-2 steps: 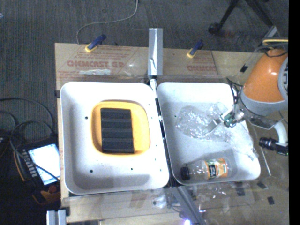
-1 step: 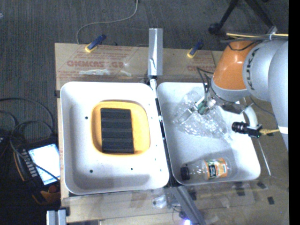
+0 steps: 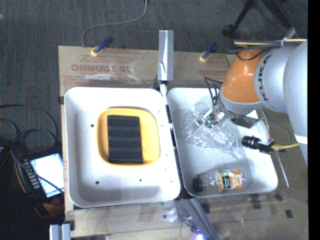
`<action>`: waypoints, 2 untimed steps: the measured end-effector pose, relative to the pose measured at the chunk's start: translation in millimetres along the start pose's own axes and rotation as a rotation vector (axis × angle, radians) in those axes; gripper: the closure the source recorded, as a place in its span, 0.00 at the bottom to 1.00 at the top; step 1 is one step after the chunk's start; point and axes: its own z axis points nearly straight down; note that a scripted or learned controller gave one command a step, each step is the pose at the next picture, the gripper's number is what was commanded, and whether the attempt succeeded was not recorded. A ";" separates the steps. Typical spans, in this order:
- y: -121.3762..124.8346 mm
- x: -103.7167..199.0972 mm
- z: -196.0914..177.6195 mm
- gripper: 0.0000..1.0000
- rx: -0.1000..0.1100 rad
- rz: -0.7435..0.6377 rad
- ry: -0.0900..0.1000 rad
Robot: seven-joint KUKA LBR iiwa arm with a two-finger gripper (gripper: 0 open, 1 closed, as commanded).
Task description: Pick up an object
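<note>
The arm reaches in from the right over the right bin (image 3: 270, 181). Its gripper (image 3: 212, 119) points down into the back half of that bin, right at a crumpled clear plastic wrap (image 3: 207, 136) that spreads across the bin's middle. The wrist's orange band (image 3: 240, 81) hides most of the gripper from above. A small plastic bottle (image 3: 222, 180) with an orange label and a dark cap lies on its side along the front wall of the right bin. In the left bin (image 3: 80, 184) rests a yellow block with a black ridged top (image 3: 125, 138).
A metal post (image 3: 165, 56) stands at the back between the two bins. Two blue-and-yellow clamps (image 3: 101, 46) hold a cardboard sheet behind them. A black plug on a yellow cable (image 3: 256, 143) hangs from the arm over the right bin's right side.
</note>
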 end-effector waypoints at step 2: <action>-33.6 -57.7 -16.8 0.00 0.021 0.314 0.013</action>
